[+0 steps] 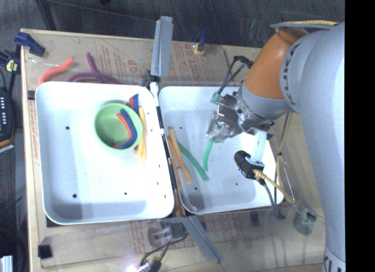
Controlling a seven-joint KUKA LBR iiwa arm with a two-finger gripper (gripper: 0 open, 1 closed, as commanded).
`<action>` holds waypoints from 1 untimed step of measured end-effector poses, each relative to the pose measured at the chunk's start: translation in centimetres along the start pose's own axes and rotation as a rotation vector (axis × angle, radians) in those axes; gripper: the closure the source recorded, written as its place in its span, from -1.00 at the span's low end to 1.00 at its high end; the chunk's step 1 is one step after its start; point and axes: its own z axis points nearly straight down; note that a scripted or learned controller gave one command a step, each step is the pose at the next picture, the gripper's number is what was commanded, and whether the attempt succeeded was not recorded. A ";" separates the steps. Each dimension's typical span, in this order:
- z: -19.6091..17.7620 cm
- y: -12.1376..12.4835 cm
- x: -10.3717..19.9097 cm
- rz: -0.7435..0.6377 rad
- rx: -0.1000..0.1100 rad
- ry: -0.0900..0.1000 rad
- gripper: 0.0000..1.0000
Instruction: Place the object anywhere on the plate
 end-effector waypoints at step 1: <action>0.0 0.0 0.0 0.000 0.000 0.000 -1.00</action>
